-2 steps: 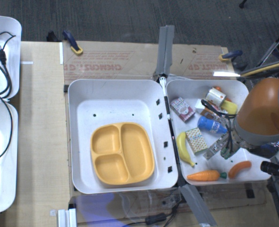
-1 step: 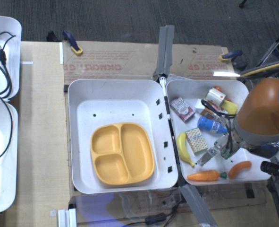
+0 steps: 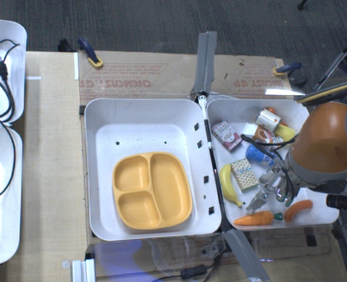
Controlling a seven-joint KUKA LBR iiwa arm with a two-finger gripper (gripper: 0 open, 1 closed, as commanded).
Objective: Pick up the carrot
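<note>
Right bin (image 3: 332, 219) holds the clutter; left bin (image 3: 97, 157) holds a yellow divided plate (image 3: 152, 190). Carrot (image 3: 254, 219) lies flat along the right bin's near edge, close to its near-left corner, orange body with a green tip (image 3: 278, 216) pointing right. A second orange piece, sausage-like (image 3: 297, 210), sits just beside that tip toward the near-right part of the bin.

Gripper (image 3: 260, 200) hangs low, just above and slightly behind the carrot, the grey arm with its orange band (image 3: 329, 140) coming in over the bin's right edge. Fingers (image 3: 256, 203) look spread a little with nothing between them, so the claw reads as open and empty. Blur there, so only fairly sure.

Step in hand, as I judge it: final approach, grasp not yet made.

Next move needs a short drop toward the near edge, jaws straddling the carrot across its width, then close. Risks: the bin wall is right next to the carrot, and the banana (image 3: 229, 185) and small patterned box (image 3: 243, 175) sit near on the left. Other items further back: blue object (image 3: 256, 155), can (image 3: 268, 120), red-white packet (image 3: 226, 135).
</note>
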